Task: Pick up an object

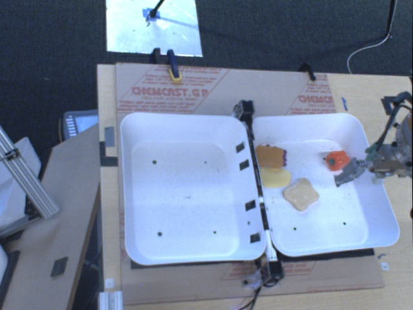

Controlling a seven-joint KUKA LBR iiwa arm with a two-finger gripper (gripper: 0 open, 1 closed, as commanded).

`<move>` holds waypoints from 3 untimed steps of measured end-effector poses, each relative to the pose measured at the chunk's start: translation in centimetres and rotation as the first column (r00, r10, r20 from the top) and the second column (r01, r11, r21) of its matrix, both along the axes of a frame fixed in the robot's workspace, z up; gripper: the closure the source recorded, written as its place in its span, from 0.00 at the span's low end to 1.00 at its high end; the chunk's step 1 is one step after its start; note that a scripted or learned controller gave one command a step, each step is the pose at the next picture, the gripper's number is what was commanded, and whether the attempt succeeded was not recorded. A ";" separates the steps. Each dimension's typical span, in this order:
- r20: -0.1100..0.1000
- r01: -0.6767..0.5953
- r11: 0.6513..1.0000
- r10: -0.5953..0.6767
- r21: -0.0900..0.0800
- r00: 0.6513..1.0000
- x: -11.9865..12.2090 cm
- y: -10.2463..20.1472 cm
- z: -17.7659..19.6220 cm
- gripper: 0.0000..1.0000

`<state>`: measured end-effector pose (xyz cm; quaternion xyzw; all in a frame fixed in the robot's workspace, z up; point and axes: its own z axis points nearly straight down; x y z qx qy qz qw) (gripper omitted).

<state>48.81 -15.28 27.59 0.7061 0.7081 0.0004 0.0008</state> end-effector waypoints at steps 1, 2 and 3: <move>0.004 -0.003 1.000 0.003 -0.001 1.000 0.1 0.0 1.1 1.00; 0.005 -0.011 1.000 0.011 0.003 1.000 0.0 8.1 4.6 1.00; 0.005 -0.010 1.000 0.010 0.003 1.000 2.3 14.7 7.5 1.00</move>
